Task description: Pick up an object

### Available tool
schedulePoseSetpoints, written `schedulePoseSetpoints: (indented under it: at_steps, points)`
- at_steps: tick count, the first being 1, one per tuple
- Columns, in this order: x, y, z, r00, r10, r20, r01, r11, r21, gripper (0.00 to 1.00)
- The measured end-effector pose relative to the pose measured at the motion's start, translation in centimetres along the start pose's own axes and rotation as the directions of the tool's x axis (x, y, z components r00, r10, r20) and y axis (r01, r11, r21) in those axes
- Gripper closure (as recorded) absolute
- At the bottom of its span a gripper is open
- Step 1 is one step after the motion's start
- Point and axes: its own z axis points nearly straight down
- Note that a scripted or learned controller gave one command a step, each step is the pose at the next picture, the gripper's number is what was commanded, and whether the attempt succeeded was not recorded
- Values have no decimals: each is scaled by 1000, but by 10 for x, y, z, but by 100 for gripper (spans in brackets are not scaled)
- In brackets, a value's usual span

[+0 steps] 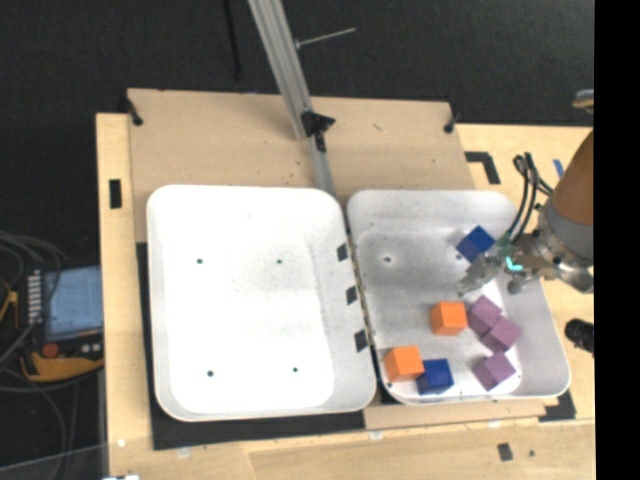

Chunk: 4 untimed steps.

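— Where's the claw [492, 273]?

— Low in the right bin [400, 218], just under the blue cube [477, 242]; how it's set I can't tell. It holds nothing.

— So, reaching?

— I'd say so. Next it needs to straddle one block, maybe the orange cube [449, 317] nearby.

Six small blocks in right bin [400, 230]: blue blocks [477, 242] [435, 376], orange blocks [449, 317] [404, 362], purple blocks [492, 323] [494, 370].
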Motion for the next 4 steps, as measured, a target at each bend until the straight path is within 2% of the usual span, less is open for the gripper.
schedulePoseSetpoints:
  at_steps: [1,2,3,4]
  points:
    - [0,1,-2,1000,1,1,-1,1000,-4,0]
    - [4,-6,44,1000,3,2,-3,1000,1,0]
    - [-2,-7,73,1000,-1,8,1,1000,-22,0]
    - [-4,-5,74,1000,5,12,-4,1000,-28,0]
